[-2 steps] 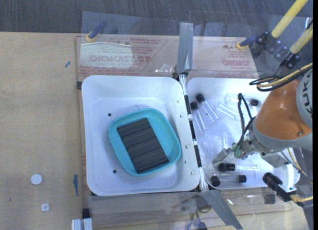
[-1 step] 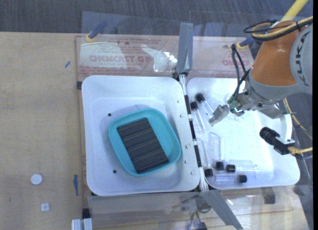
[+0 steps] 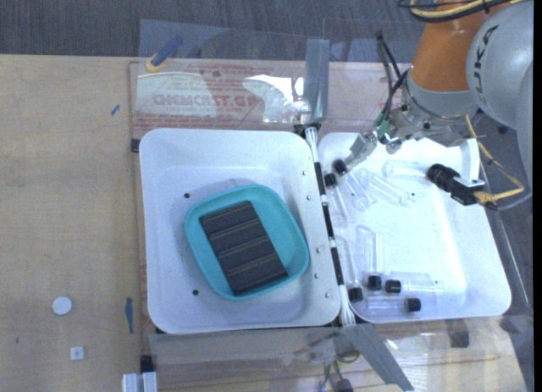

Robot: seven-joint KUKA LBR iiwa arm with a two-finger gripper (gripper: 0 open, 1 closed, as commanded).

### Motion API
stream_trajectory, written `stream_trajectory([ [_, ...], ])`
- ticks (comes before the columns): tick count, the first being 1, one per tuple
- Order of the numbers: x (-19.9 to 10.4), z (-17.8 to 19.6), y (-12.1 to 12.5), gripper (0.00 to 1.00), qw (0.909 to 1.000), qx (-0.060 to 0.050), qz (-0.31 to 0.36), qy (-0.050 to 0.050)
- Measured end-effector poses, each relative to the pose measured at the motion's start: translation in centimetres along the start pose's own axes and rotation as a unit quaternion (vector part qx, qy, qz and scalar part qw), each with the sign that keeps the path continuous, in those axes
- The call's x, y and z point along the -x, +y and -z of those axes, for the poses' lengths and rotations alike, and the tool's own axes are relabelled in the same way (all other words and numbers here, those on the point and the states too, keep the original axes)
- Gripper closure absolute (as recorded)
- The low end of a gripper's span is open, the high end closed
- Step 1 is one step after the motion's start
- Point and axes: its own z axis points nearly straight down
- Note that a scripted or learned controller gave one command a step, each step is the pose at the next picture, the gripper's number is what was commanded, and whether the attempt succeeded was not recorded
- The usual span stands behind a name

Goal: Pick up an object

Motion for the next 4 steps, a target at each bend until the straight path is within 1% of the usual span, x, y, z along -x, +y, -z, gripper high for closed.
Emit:
stream_trajectory([
  [1,-0.1,0.0,0.0,0.00,1.0000,0.000,0.000,0.000],
  [2,1.5,-8.1,-4.5,0.00,1.0000,0.004,0.006,-0.002],
  [3,0.6,-9.6,-9.5,0.00,0.9999,0.002,0.015,-0.002],
  [4,0.7,-8.6,-9.5,1.00,0.9999,0.004,0.013,-0.002],
])
